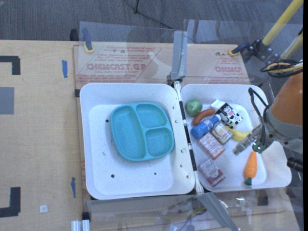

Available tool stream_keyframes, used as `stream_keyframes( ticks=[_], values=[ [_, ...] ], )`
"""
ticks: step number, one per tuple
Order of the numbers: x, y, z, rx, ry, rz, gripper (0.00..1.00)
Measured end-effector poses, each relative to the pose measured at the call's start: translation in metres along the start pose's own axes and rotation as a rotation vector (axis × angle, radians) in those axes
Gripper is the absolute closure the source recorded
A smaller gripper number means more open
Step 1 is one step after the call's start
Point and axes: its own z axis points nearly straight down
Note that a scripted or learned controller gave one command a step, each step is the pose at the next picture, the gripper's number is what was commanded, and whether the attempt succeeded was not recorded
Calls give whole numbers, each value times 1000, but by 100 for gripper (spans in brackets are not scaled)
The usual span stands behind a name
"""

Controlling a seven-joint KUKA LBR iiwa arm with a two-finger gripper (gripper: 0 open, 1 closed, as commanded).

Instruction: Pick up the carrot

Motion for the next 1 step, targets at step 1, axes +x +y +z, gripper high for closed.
stream_keyframes(
  ticks=[1],
  values=[
    [23,-7,-2,2,5,-54,100]
  ],
)
